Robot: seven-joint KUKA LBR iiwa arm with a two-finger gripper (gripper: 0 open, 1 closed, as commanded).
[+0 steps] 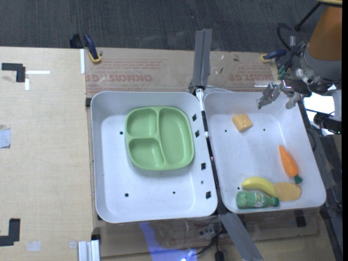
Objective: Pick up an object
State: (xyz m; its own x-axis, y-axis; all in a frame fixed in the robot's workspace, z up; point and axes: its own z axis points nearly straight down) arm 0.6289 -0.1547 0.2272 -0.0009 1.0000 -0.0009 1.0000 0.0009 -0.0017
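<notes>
Robotics lab bench, plywood top (43,162), clamps (89,47), cardboard backing (141,72), twin white bins (109,200), dark carpet (136,10)

End effector (279,95) above right bin (217,145); nothing held.

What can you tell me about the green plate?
The green plate is pale green, looks like smooth plastic, and has rounded corners. Raised ridges split it into three sections, one long and two smaller. It lies flat, right side up, a little turned, in the upper middle of the left bin. Nothing lies on it or touches it.
</notes>
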